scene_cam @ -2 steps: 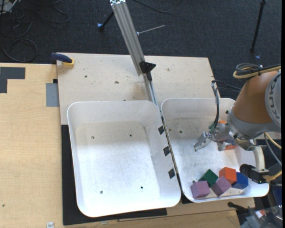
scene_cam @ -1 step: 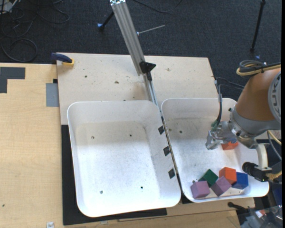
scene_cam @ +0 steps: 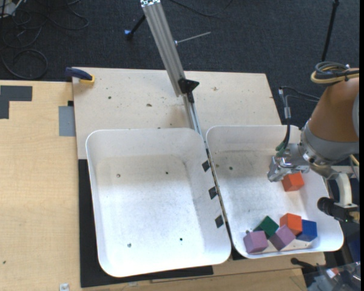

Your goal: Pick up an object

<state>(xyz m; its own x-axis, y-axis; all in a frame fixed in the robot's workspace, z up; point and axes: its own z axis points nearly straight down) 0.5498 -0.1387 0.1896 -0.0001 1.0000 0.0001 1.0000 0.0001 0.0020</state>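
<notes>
My gripper (scene_cam: 281, 167) hangs over the right side of the right bin (scene_cam: 246, 128), under the grey arm with the orange band. An orange cube (scene_cam: 293, 181) lies just below and to the right of the gripper, close against it; I cannot tell whether it is touched or gripped. Near the bin's front edge sits a cluster of cubes: a green one (scene_cam: 267, 225), another orange one (scene_cam: 290, 222), a blue one (scene_cam: 308, 230) and two purple ones (scene_cam: 255, 241) (scene_cam: 282, 237).
The left bin (scene_cam: 103, 139) stands beside the right one, and a ridge with black clips (scene_cam: 211, 191) runs between them. A slanted aluminium bar (scene_cam: 167, 47) rises behind the bins. A wooden bench lies to the left.
</notes>
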